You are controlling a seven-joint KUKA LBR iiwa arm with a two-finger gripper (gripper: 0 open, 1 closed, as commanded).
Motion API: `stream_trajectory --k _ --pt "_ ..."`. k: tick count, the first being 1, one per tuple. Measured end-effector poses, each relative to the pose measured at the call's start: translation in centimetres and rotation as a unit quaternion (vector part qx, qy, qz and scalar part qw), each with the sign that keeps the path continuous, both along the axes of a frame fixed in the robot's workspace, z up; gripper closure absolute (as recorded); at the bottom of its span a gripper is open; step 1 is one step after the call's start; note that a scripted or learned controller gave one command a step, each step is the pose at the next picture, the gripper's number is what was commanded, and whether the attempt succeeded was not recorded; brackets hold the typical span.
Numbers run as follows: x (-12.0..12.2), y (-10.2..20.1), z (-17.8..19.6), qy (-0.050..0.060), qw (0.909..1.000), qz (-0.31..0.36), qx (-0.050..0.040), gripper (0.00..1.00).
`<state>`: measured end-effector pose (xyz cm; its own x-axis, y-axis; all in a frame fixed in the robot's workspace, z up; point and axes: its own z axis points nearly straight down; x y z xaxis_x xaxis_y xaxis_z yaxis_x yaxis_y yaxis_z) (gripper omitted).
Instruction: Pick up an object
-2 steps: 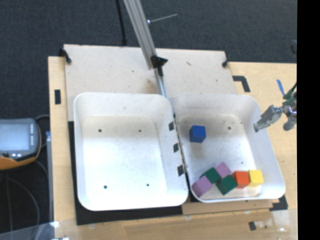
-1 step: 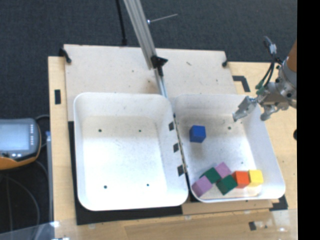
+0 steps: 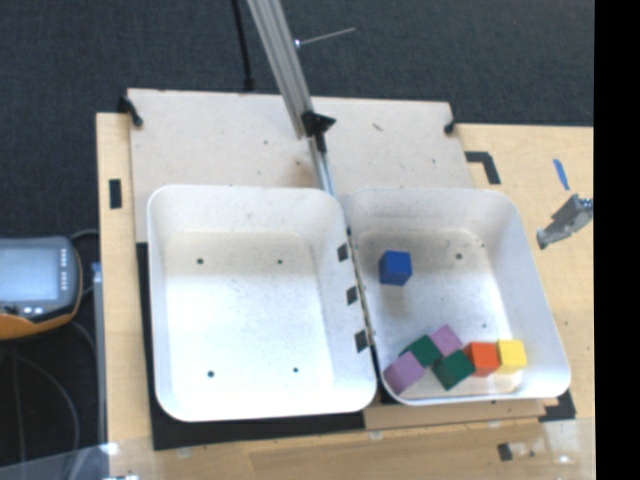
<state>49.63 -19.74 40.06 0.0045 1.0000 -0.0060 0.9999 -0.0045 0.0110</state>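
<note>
gripper (image 3: pixel 566 220): finger state cannot be told | blue cube (image 3: pixel 396 267): lies left of gripper, apart from cube cluster | nothing is seen held

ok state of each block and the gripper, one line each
blue block: alone, mid right bin, flat
green blocks: two, clustered near the front wall
purple blocks: two, beside the green
orange block: touching the yellow
yellow block: front right corner
gripper: outside the bin, holding nothing

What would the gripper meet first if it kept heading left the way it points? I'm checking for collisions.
Probably the right bin's right rim, then its bare floor short of the blue cube; the gripper hangs beside it, height unclear.
</note>
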Motion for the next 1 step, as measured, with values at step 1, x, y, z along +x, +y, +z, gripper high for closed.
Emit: stream_trajectory --k 1 --pt "5.04 0.94 -3.69 0.005 1.0000 0.004 0.0018 0.00"
